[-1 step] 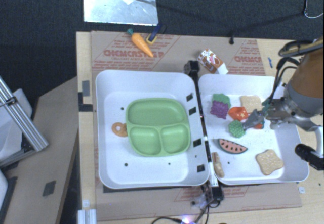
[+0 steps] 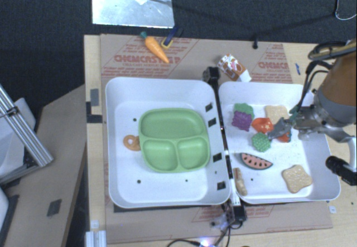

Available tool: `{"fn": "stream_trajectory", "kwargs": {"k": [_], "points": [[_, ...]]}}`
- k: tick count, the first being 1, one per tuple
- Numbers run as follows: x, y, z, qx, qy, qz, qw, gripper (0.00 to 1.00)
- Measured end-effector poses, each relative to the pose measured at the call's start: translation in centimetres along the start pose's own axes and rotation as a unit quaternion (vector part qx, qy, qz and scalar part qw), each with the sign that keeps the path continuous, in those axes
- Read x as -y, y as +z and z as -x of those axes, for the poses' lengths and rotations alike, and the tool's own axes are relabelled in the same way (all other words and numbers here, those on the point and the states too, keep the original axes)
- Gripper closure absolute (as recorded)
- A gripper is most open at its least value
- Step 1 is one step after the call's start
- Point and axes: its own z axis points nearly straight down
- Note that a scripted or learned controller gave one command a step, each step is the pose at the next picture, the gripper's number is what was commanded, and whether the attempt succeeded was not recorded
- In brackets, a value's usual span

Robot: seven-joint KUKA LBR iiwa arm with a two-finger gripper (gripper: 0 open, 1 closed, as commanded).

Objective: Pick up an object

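Jaws over one red toy point(image 2: 262, 125)

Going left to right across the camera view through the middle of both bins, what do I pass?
Small orange ring → green divided plate → purple grapes → green round toy → gripper over a red toy.

The right bin point(image 2: 312, 187) is crowded at its centre-left: grapes point(image 2: 242, 117), tomato point(image 2: 261, 125), green piece point(image 2: 260, 141) and watermelon point(image 2: 256, 160) sit close together, with the claw point(image 2: 277, 130) among them. Toast point(image 2: 296, 178) lies apart at lower right, with bare floor around it. In the left bin point(image 2: 120, 184), the green tray point(image 2: 172, 139) fills the middle and a pretzel point(image 2: 131, 143) lies just left of it; the corners are free.
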Motion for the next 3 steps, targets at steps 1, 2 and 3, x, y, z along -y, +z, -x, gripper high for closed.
{"fn": "stream_trajectory", "kwargs": {"k": [1, 2, 3], "points": [[0.4, 5.4, -1.0, -0.001, 0.000, -0.002, 1.0000, 0.00], [0.0, 9.9, -1.6, -0.001, 0.001, -0.002, 1.0000, 0.00], [0.0, 13.7, -1.7, -0.001, 0.001, -0.002, 1.0000, 0.00]]}}
